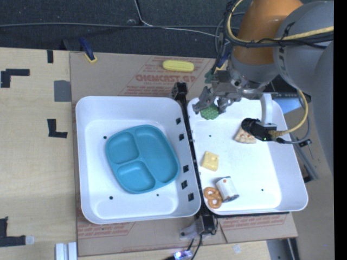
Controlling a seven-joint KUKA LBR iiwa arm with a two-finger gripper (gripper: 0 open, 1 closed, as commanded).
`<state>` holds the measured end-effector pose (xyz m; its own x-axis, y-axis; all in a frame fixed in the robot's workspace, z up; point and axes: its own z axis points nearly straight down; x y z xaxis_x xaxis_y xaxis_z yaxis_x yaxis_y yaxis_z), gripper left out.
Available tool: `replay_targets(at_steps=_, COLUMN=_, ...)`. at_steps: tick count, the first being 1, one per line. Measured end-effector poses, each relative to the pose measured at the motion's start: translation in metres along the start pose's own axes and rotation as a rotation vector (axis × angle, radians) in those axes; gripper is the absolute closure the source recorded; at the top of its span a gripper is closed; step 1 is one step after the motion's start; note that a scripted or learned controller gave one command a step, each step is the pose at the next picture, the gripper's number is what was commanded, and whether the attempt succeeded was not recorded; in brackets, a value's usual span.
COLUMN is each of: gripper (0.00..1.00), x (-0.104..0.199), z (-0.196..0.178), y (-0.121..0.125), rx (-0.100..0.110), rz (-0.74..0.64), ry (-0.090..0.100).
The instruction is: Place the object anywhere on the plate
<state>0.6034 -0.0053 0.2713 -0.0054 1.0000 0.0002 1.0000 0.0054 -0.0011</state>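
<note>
I am seeing the pincer (212, 103) hanging over the far left corner of the right bin (282, 196), a green object (209, 112) pinched between its fingers. The blue plate (142, 158) is lying well to the pincer's left and nearer me, across the divider. I am counting one plate, two bins, four loose items behind.

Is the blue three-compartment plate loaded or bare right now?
Bare. The blue three-compartment plastic plate in the left white bin shows all its compartments with nothing in them.
</note>
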Motion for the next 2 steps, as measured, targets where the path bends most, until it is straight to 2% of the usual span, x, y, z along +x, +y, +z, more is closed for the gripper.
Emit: replay_targets(at_steps=2, gripper=1.0, x=0.1, z=0.046, y=0.029, rx=0.001, rz=0.0, ry=0.0)
